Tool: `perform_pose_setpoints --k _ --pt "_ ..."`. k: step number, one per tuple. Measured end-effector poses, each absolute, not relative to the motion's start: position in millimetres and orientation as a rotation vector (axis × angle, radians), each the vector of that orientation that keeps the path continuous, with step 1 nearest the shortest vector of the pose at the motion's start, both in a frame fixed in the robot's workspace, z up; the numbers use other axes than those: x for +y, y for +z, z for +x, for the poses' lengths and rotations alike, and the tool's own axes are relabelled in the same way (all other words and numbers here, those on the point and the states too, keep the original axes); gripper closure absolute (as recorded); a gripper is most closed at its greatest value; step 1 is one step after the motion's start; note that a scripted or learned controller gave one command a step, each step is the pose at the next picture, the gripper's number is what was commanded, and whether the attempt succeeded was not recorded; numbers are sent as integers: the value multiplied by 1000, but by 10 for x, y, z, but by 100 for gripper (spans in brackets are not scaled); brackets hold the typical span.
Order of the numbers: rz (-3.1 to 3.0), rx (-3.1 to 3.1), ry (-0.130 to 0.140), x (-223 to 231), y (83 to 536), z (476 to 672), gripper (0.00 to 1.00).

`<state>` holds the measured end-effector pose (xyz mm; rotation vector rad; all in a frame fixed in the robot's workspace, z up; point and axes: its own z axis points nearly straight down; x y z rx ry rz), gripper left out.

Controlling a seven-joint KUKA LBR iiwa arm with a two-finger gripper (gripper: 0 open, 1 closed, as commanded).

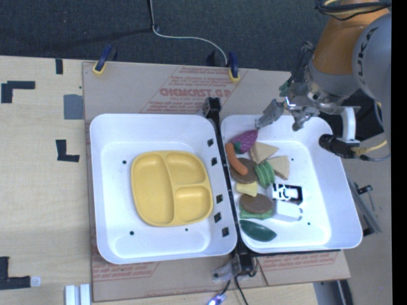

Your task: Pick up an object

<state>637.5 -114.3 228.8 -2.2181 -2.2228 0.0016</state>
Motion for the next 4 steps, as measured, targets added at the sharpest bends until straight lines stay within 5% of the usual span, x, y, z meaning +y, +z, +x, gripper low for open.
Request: perform_pose_setpoints --k 1,2,3,4 --pt "-2223 -2226 -6 -1314 1023 6252 0" --pt "-2200 -2213 65 -1072 863 6621 0" --pt "-2223 -2223 0 -1037 1258 6687 0" --pt "-2232 -2234 -13 -1118 893 6090 0"
